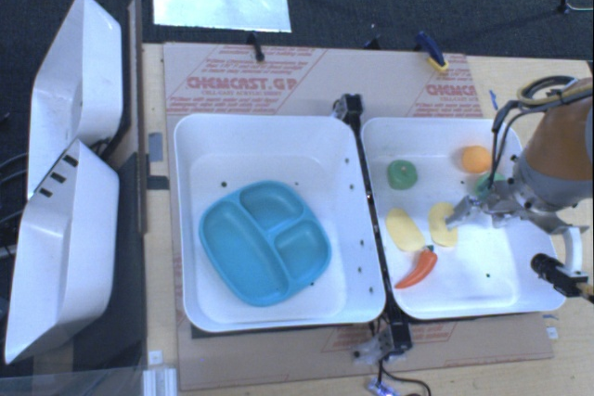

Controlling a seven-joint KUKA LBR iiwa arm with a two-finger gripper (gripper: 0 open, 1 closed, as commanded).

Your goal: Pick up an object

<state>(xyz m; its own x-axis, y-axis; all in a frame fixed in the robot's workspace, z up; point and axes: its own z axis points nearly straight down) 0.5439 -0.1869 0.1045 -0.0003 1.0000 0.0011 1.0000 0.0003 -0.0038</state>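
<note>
Robot gripper (461, 215) hangs low in the right bin (483, 292), touching a pale yellow piece (442, 225) near the bin's middle; its grip cannot be judged. Nothing looks lifted yet.

Red print "CHEMCAST GP" reads on the brown sheet (278, 74) under the bins, once along its far edge near the left corner, and again, partly cut off, near the far right corner.

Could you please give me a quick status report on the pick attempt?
Gripper low in right bin, at the yellow piece; grasp unconfirmed. Orange ball, green item, red pepper close by. Blue tray in left bin.
</note>
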